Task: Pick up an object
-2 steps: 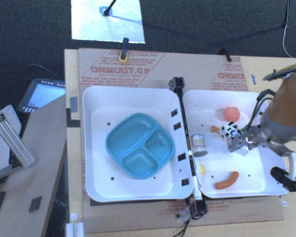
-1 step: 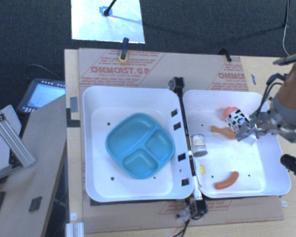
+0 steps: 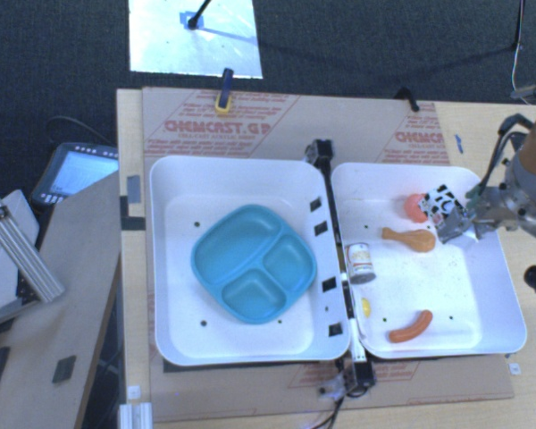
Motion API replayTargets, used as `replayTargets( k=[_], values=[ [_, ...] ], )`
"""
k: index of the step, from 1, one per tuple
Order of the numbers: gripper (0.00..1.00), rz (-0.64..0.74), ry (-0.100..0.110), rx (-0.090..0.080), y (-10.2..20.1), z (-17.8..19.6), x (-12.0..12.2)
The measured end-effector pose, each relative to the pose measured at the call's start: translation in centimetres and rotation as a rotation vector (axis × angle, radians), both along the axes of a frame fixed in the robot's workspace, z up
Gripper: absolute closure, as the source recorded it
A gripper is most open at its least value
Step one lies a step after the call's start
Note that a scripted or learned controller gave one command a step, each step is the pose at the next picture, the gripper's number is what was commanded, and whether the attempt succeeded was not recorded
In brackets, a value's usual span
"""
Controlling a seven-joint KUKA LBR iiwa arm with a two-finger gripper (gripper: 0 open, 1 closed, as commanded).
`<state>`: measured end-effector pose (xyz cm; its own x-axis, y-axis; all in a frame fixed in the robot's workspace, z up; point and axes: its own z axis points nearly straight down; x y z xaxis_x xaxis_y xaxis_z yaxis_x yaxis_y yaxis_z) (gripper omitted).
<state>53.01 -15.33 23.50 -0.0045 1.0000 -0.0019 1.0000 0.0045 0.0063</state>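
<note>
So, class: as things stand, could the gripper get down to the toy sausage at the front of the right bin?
Probably yes. The sausage lies alone on open bin floor, and the gripper hovers over the same bin.

We see the pincer (image 3: 454, 224) at the right bin's (image 3: 491, 329) two o'clock, by a drumstick (image 3: 411, 238); sausage (image 3: 411, 326) at six, can (image 3: 361, 263) at nine; a blue plate (image 3: 253, 264) fills the left bin (image 3: 174, 329).

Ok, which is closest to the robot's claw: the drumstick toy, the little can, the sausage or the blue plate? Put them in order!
Measured from the end effector, in the camera view:
1. Drumstick toy, just to its left in the right bin.
2. Little can and sausage, too close to call; the can lies by the divider, the sausage near the bin's front.
3. Blue plate, in the left bin.
</note>
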Motion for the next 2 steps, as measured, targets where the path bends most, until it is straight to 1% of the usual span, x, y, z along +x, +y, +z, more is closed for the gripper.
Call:
replayTargets(
  k=[1, 2],
  values=[
    [1.00, 0.006, 0.004, 0.004, 5.9, 0.1, 0.5],
    [1.00, 0.006, 0.003, 0.003, 10.6, 0.8, 1.8]
  ],
)
